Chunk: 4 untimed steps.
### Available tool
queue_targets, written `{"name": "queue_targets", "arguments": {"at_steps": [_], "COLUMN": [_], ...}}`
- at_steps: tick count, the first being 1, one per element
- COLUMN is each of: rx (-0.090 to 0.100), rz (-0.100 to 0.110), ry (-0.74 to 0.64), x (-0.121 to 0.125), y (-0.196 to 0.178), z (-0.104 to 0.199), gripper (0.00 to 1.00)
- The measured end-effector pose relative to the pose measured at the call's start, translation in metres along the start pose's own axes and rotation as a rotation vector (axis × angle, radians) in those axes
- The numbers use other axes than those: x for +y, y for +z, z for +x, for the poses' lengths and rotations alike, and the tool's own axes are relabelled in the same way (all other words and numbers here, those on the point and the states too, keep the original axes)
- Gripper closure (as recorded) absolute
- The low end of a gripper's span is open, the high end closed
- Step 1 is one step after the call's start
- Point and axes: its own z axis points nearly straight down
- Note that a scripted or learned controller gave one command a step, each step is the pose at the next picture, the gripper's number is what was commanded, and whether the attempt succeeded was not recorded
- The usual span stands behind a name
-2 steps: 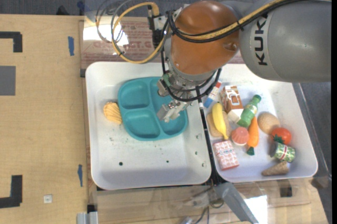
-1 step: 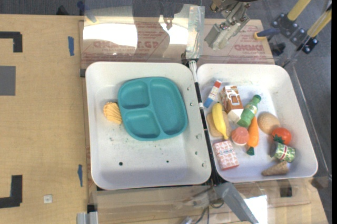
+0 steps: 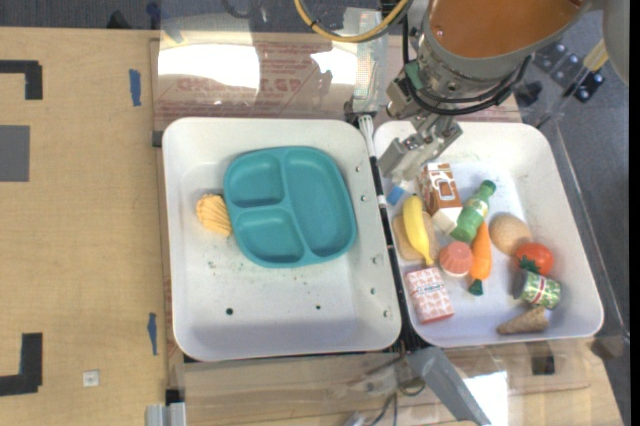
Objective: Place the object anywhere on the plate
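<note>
Cardboard-topped bench carries two white bins touching side by side, left bin and right bin toward its right edge, with a clear plastic sheet along the far edge.

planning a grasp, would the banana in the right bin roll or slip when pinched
The banana looks like smooth toy plastic, so probably stiff, light and somewhat slippery. Its curved shape lying flat suggests it would pivot rather than roll. The carrot and other toys crowd it, so a push would likely nudge them.

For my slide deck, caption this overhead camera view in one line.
Gripper hovers over the toy food in the right bin; the teal plate waits in the left bin beside a shell.
</note>
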Motion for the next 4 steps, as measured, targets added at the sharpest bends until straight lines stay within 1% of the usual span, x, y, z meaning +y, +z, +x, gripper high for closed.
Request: {"name": "queue_targets", "arguments": {"at_steps": [1, 2, 3, 4], "rx": [-0.003, 0.001, -0.001, 0.003], "rz": [-0.007, 0.005, 0.005, -0.001], "ry": [-0.051, -0.106, -0.169, -0.505], "x": [-0.012, -0.072, -0.120, -0.026], "y": [0.101, 0.090, 0.094, 0.107], "z": [-0.076, -0.070, -0.131, -0.076], "gripper": [1.00, 1.00, 1.00, 1.00]}}
